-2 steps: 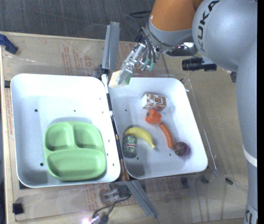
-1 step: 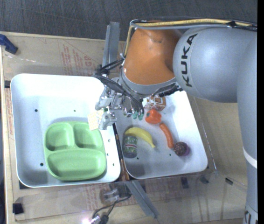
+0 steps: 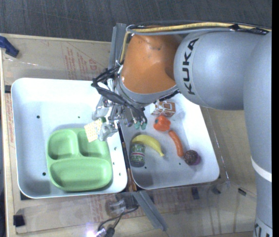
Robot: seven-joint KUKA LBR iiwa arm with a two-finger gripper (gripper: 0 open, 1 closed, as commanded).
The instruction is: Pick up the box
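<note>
A small brown box (image 3: 165,107) with a red and white print lies at the back of the right bin (image 3: 206,147), partly hidden under the arm's orange band. My gripper (image 3: 107,122) hangs over the divide between the two bins, left of that box and apart from it. A small pale yellow square piece (image 3: 92,130) sits right at the gripper's left tip, over the back edge of the green tray (image 3: 78,174). Whether the gripper holds that piece I cannot tell.
The green divided tray fills the front of the left bin (image 3: 28,112). The right bin also holds a red pepper (image 3: 161,124), a banana (image 3: 148,143), a dark green can (image 3: 137,154), a carrot (image 3: 175,141) and a dark purple fruit (image 3: 191,157). The arm's bulk overhangs the back of both bins.
</note>
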